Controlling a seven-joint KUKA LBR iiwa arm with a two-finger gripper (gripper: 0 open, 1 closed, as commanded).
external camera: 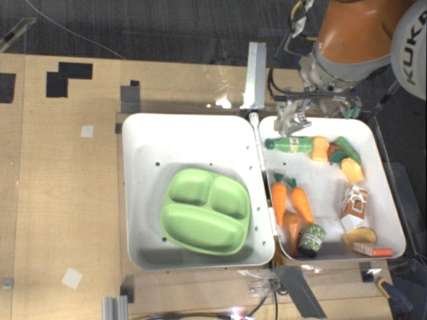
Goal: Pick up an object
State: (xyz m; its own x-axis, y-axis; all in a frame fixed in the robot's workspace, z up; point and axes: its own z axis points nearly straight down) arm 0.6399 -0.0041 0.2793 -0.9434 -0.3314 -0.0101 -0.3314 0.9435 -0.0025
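Camera view — green bottle [289,144] with yellow label lying flat in right bin [390,199], just below gripper [291,120]; grip state impossible to tell — fingertips blurred.

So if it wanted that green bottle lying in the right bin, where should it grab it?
Probably around the middle of the green bottle, coming straight down from above. It lies flat, pointing across the bin, so the jaws would close across its narrow width, front to back. An orange piece touches its right end, so that end looks crowded.
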